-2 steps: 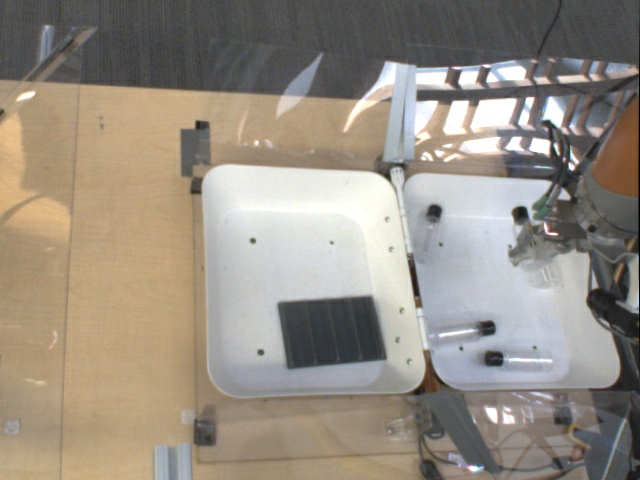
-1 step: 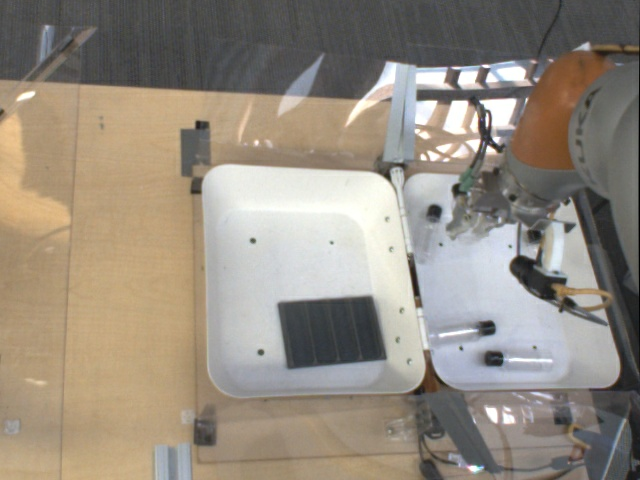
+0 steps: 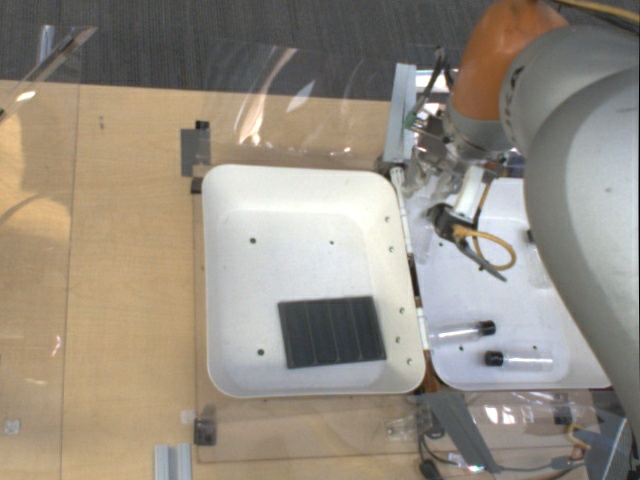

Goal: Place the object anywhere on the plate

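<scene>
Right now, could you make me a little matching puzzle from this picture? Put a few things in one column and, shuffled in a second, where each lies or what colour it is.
Things:
1. ribbed plate
2. clear tubes
3. band on the arm

Descriptions:
A. orange
B. lying in the right bin
C. dark, lying flat in the left bin

Pairs: 1-C, 2-B, 3-A.

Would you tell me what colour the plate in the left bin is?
The plate is dark grey, ribbed; camera view.
</scene>
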You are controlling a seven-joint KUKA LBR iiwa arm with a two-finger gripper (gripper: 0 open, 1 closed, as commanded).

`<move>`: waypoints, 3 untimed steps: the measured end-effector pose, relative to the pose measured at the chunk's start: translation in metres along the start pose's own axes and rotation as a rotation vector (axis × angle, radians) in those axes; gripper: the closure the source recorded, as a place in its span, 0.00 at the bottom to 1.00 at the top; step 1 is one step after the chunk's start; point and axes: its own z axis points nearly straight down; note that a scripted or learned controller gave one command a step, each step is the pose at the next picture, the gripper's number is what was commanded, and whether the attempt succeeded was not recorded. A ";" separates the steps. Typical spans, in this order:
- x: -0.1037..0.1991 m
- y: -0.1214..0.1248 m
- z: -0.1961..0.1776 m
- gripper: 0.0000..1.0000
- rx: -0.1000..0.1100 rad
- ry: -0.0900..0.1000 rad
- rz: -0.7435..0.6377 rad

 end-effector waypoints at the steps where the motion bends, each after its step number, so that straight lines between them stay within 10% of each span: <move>1: 0.076 -0.025 0.001 1.00 0.001 0.001 -0.012; 2: 0.130 -0.043 -0.027 1.00 0.001 0.001 0.007; 3: 0.204 -0.121 -0.003 1.00 0.004 0.001 -0.374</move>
